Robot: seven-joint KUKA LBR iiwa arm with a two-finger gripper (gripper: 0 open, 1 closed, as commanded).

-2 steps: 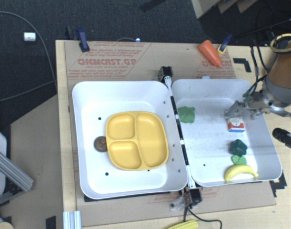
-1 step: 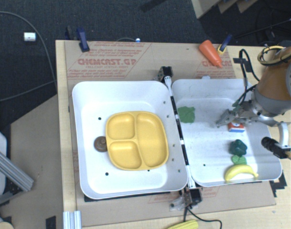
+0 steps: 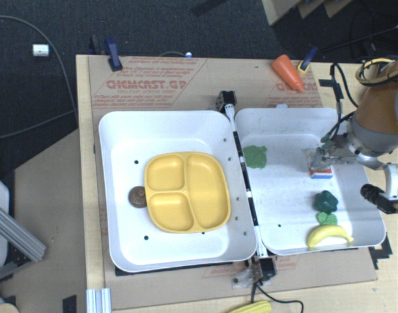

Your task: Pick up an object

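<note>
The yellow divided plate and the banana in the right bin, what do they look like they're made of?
Divided plate: probably moulded plastic, with a smooth, uniform yellow surface and soft sheen. Banana: likely a plastic toy, since its colour is even and slightly glossy, though it is small here.

You have open floor across the middle of the right white bin point(image 3: 283, 119), light green lump point(image 3: 255, 156) by its left wall, dark green toy point(image 3: 326, 201) and yellow banana point(image 3: 329, 236) crowding its near right corner.
</note>
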